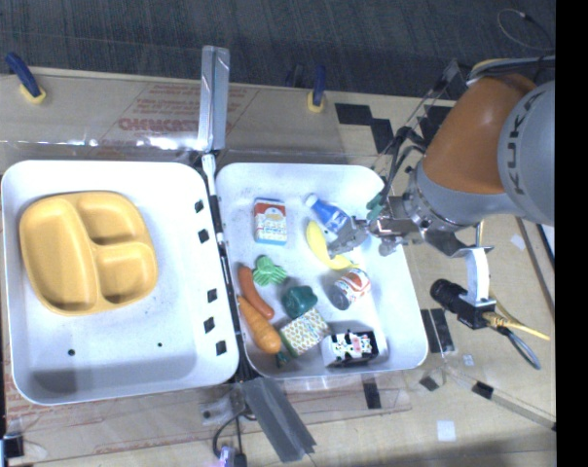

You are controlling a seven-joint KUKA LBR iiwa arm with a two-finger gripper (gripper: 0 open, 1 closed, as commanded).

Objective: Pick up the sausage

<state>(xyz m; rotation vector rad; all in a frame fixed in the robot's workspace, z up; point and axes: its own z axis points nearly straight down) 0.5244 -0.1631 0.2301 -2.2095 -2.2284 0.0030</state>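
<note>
Sausage (255, 293) lies at 8 o'clock in right bin (396, 290), touching carrot (261, 330). Likely light, stiff, slick plastic; grasp mid-length across its width. My gripper (345, 233) hovers at 2 o'clock; finger state unreadable.

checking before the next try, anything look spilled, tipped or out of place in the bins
Nothing looks spilled or broken. The right bin is simply crowded: the sausage lies along its left wall, close beside the carrot. The gripper is across the bin over the banana, away from the sausage. The yellow tray sits flat in the left bin.
</note>
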